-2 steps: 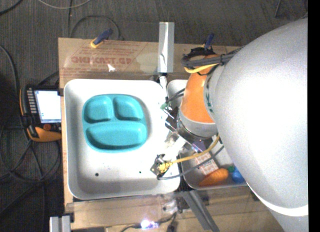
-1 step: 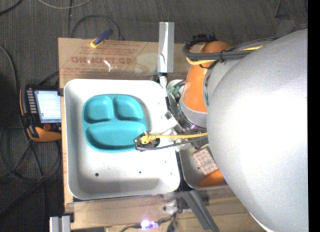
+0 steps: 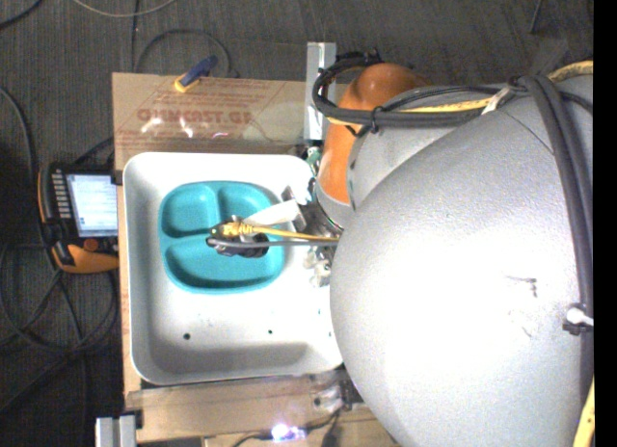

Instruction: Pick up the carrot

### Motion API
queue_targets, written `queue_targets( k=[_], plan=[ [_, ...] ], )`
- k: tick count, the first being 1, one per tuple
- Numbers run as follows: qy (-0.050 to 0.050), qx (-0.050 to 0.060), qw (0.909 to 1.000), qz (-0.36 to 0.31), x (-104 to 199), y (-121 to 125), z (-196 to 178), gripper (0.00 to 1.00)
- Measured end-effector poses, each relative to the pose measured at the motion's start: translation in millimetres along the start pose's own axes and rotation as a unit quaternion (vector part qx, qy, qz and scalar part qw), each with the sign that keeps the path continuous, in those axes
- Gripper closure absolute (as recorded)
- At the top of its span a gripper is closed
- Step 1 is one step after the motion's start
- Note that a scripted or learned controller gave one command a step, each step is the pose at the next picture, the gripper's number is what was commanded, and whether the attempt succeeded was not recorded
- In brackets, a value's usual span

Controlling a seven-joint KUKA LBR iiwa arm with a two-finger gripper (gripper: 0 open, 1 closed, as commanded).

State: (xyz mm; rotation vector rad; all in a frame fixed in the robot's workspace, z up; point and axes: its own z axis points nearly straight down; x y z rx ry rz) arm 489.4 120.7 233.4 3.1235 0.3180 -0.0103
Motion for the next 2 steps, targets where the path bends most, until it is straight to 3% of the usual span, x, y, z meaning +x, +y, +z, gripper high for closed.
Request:
queue_targets(
  k=[1,2],
  plan=[
    [0.0,-0.001,0.9847,-0.174,-3,-16,14,1.0],
    [0.001,-0.002,0.9883,-0.152,-3,-15,-59,1.0]
  ],
)
